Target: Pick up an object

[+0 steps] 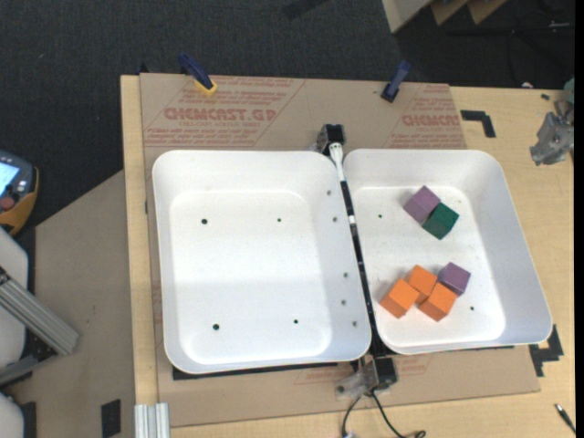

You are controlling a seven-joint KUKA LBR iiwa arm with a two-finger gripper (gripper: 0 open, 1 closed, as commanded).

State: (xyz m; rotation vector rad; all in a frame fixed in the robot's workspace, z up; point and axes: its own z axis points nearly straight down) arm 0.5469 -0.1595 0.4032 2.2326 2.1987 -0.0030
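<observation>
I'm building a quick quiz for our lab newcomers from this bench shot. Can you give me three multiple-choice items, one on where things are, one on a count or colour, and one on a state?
1. Where do the blocks lie?
A. All in the right bin
B. All in the left bin
C. Split between both bins

2. How many orange blocks are there?
A. One
B. Three
C. Five

3. How does the green block sit relative to the upper purple block?
A. Far apart from it
B. Stacked on top of it
C. Right against it

Answers:
1. A: every block rests in the right bin, while the left bin has none.
2. B: three orange blocks cluster near the front, beside a purple block.
3. C: the green block touches the upper purple block, both on the bin floor.
</observation>
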